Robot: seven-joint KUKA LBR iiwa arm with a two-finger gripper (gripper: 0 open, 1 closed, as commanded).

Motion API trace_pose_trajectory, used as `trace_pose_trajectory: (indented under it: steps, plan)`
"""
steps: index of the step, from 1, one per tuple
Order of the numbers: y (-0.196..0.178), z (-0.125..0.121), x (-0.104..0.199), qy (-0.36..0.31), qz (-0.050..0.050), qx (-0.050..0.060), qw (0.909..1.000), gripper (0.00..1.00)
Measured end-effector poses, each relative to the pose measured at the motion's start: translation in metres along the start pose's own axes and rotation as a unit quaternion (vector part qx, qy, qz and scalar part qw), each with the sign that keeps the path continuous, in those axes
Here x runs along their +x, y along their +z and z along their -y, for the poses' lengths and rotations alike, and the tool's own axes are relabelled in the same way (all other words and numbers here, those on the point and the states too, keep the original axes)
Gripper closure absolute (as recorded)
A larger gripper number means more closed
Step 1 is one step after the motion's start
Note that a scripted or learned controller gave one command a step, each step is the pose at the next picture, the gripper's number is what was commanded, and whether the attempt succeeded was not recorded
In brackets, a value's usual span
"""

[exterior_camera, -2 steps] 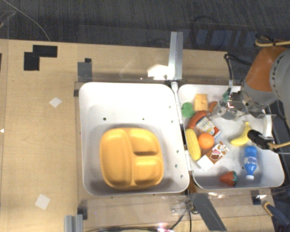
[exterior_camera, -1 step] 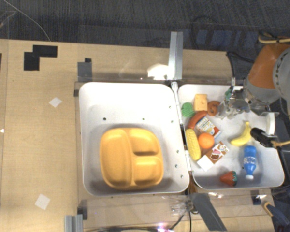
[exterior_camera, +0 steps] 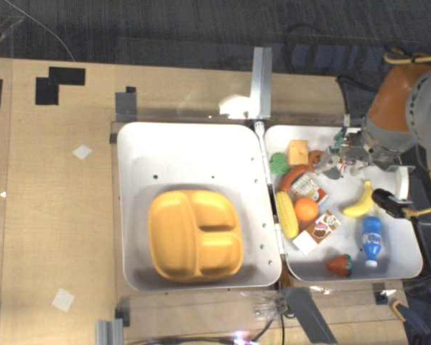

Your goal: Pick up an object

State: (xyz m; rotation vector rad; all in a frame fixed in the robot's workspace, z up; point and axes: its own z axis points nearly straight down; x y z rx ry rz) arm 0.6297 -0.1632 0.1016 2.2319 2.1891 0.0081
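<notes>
The right bin (exterior_camera: 409, 261) holds several toy foods: a banana (exterior_camera: 360, 201), a blue bottle (exterior_camera: 371, 240), an orange (exterior_camera: 306, 210), a corn cob (exterior_camera: 286, 214), a cheese wedge (exterior_camera: 297, 152), a green vegetable (exterior_camera: 278, 164), a strawberry (exterior_camera: 339, 265) and two small cartons (exterior_camera: 317, 230). My gripper (exterior_camera: 343, 161) hangs over the back of that bin, just right of the cheese and above the cartons. The arm with its orange band (exterior_camera: 393, 106) comes in from the right.
The left bin (exterior_camera: 136, 149) carries a yellow divided plate (exterior_camera: 195, 233) in its front half. A metal post (exterior_camera: 261, 77) stands behind the seam between the bins. Black markers lie on the bench at the far left.
</notes>
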Motion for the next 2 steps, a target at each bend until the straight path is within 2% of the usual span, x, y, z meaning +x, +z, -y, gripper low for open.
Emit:
trace_pose_trajectory:
  steps: [1, 2]
  plan:
    - [-0.0115, -0.0007, 0.0002, -0.003, 0.000, 0.000, 1.0000, 1.00]
    - [-0.0124, -0.0022, 0.0004, -0.004, 0.001, -0.003, 1.0000, 0.00]
